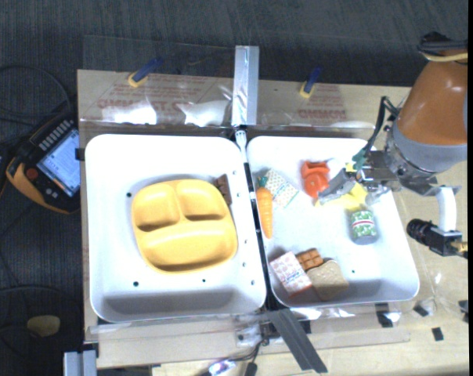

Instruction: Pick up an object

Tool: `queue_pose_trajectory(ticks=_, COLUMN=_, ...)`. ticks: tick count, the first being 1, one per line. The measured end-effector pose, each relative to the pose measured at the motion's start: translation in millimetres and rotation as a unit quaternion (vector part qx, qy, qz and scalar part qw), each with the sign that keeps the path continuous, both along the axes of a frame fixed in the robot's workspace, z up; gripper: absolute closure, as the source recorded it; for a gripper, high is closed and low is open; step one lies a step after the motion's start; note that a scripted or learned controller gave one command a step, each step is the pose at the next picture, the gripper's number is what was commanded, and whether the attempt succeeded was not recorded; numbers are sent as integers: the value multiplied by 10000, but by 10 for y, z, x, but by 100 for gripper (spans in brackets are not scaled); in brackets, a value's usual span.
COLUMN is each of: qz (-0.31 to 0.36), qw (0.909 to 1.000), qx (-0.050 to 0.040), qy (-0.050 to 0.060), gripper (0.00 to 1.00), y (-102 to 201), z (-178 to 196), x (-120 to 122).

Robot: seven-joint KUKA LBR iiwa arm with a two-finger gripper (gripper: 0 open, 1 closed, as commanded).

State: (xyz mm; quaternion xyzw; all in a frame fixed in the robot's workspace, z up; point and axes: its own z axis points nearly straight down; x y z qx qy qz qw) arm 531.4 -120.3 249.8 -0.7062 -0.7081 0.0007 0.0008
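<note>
Bread slice right bin near edge | gripper above red object | finger spread: cannot tell

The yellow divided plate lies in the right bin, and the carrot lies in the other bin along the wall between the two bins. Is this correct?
Not quite. The camera view shows the yellow divided plate in the left bin, not the right one. The carrot does lie in the other bin, the right bin, along the wall between the two.
</note>
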Motion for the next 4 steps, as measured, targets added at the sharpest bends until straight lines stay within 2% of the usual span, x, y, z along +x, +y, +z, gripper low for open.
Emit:
queue_pose_trajectory(ticks=1, qz=421, qw=9991, qx=-13, qy=-67, gripper=0, y=81, z=-1603, x=522)
queue_pose_trajectory(ticks=2, qz=545, qw=9985, qx=3, qy=63, gripper=0, y=-140, z=-1627, x=1311)
queue_pose_trajectory(ticks=3, qz=547, qw=9985, qx=-20, qy=46, gripper=100, y=-151, z=-1517, x=1321)
queue_pose_trajectory(ticks=4, qz=526, qw=9986, qx=-6, qy=-9, gripper=100, y=627, z=-660, x=1371)
